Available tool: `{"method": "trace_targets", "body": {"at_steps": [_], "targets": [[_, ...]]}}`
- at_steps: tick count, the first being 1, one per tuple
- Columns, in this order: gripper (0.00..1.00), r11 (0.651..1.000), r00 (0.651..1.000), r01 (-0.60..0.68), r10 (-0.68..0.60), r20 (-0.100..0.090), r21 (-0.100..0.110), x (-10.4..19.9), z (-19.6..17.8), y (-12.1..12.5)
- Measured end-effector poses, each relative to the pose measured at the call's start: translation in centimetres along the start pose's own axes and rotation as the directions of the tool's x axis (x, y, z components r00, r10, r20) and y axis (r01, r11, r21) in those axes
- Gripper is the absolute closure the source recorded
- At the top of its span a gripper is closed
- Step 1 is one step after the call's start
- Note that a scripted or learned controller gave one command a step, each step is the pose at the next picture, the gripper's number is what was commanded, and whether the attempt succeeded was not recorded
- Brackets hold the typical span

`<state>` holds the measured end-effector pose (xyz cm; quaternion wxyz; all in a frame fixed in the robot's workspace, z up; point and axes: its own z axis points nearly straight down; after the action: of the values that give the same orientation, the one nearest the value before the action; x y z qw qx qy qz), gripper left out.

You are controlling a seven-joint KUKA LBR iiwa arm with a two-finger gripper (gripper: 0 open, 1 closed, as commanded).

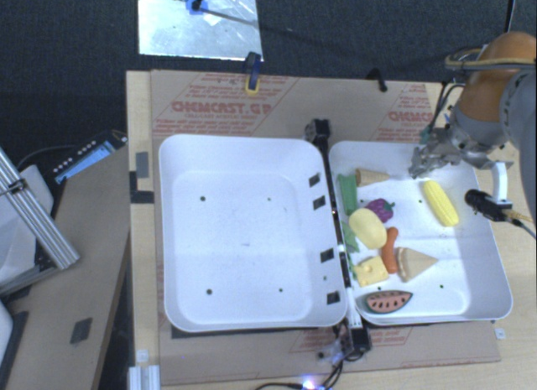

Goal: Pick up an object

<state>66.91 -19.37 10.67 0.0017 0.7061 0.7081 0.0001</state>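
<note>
Two white bins were seen side by side on the bench. The left bin [243,229] was noted beside the right bin [482,292], their inner walls touching along a row of black clips.

The arm [495,95] was seen reaching in from the right, over the far right corner of the right bin. The gripper [428,160] was observed low over the bin's far edge, between the cone and the corn. Whether the hand was spread or pressed together could not be told; nothing was seen pinched in it.

Objects in the right bin were recorded as follows:
- a pale cone [372,176] near the far wall, just left of the gripper;
- a corn cob [440,202] right of centre, near the gripper but apart from it;
- a green pod [346,195] along the left wall;
- a purple piece [382,209] touching a lemon [367,228];
- a carrot [390,250] beside the lemon;
- a tan wedge [415,262] just right of the carrot;
- a yellow block [372,273] near the left wall;
- a watermelon slice [388,301] at the near wall.
</note>
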Motion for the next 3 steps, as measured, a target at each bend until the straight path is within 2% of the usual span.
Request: {"method": "trace_targets", "body": {"at_steps": [3], "targets": [[1.00,1.000,1.000,0.001,-0.001,0.000,-0.001,0.30,-0.82,0.02]]}}
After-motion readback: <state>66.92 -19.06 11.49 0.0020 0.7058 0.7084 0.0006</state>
